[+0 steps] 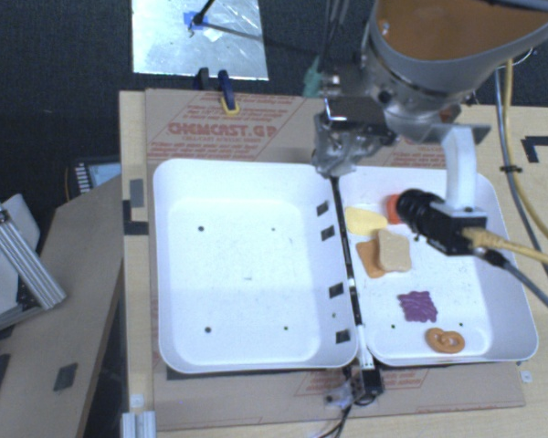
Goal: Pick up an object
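The right bin [507, 286] holds several small objects. A yellow piece [365, 219] lies near its back left, and a tan slice [395, 251] rests on an orange piece [372, 259] just in front of it. A purple bunch [418, 307] and an orange pretzel-like ring [446, 340] lie toward the front. A red-orange object [394, 206] peeks out beside a black module on the arm. My gripper [336, 161] hangs over the back rim where the two bins meet, behind the yellow piece, with nothing seen in it.
The left bin [169, 245] stands beside the right one, with a black-clipped divider [342, 263] between them. The black module [438, 222] and its yellow cable [525, 249] overhang the right bin. A silvery sheet [201, 26] lies beyond the bench.
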`<state>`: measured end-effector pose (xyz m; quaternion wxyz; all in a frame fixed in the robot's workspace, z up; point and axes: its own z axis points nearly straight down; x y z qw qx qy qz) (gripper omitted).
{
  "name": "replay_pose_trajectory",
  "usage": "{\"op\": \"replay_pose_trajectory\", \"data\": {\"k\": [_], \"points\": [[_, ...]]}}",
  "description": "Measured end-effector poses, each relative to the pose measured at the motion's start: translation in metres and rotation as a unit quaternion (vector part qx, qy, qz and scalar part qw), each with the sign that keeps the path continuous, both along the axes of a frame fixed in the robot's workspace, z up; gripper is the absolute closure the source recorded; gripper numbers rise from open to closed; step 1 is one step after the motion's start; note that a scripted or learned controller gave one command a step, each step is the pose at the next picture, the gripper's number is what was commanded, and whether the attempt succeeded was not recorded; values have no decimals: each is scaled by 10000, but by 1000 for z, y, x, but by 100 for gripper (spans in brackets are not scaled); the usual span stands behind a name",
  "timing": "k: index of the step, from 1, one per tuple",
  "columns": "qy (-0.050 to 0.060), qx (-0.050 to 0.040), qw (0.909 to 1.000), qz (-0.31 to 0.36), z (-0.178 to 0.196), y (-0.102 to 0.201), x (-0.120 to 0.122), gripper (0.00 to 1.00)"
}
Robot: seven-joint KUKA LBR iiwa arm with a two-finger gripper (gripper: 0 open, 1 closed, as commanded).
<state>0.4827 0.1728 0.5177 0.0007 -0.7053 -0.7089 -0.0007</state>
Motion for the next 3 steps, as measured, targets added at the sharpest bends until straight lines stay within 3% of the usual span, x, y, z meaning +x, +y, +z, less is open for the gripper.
{"op": "replay_pose_trajectory", "data": {"k": [1, 2, 3], "points": [[-23, -3, 10000, 11, 8, 28, 50, 100], [-11, -6, 10000, 6, 7, 26, 48, 0], [-26, 0, 10000, 24, 19, 27, 48, 100]]}}
